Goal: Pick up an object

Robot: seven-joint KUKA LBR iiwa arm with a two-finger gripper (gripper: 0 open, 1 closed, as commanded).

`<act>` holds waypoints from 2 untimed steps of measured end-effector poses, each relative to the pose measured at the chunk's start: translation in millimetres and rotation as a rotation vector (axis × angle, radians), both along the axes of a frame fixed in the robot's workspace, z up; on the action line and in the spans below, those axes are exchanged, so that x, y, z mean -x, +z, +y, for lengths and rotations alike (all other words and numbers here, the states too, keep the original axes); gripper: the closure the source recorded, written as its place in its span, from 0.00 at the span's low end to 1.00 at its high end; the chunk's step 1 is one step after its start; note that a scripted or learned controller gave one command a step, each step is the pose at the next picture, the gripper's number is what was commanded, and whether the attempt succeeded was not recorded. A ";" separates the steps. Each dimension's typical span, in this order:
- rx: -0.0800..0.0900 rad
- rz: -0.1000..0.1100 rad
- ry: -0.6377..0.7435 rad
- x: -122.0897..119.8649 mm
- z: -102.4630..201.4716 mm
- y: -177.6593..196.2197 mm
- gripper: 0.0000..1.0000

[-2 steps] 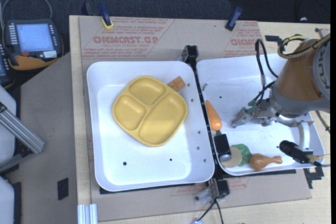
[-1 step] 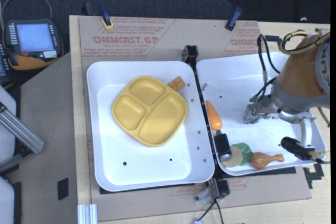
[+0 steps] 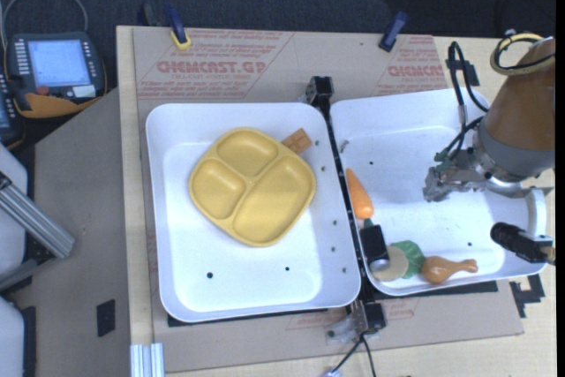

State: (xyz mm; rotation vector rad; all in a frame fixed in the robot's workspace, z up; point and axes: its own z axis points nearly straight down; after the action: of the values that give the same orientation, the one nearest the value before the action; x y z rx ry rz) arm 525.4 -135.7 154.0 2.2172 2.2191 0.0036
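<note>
The arm entered from 3 o'clock, and its hand [image 3: 444, 181] hung over the middle of the right bin [image 3: 415, 124]. Whether the hand's parts stood apart or together could not be told, and nothing showed between them.

The right bin held four objects. An orange carrot [image 3: 358, 194] lay along the bin's 9 o'clock wall. A small black item [image 3: 373, 243] lay just below the carrot. A green and tan piece [image 3: 403, 260] lay near the 6 o'clock rim, touching a tan drumstick-shaped toy [image 3: 447, 267] on its 3 o'clock side.

The left bin [image 3: 177, 216] held a yellow divided plate [image 3: 253, 186] with three compartments. A small brown block [image 3: 297, 140] showed at the plate's 1 o'clock edge.
</note>
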 end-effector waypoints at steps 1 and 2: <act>0.000 -0.003 0.001 -5.4 3.8 62.8 1.00; 0.000 -0.003 0.001 -8.9 8.4 125.8 1.00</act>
State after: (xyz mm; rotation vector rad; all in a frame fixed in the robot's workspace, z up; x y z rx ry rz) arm 534.3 -127.3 279.8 2.2146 2.2188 0.0060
